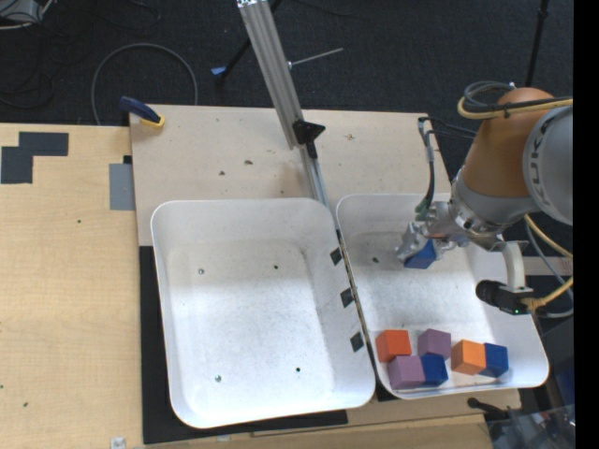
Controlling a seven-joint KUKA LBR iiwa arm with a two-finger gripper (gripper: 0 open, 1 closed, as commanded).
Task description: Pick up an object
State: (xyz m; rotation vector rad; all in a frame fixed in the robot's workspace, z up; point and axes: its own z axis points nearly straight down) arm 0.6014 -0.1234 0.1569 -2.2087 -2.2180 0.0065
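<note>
Tool clamped on small blue cube, raised above right shallow white bin; other coloured blocks clustered at near edge.

1. The left bin is lying open across its whole floor.
2. Blocks are crowding the near end of the right bin.
3. The gripper and arm are occupying that bin's far right side.
4. A slanted metal rail is leaning over the bench behind the bins.

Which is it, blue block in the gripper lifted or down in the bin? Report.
Lifted, apparently: the blue block sits between the fingers of the gripper, above the right bin. Its clearance cannot be judged.
</note>
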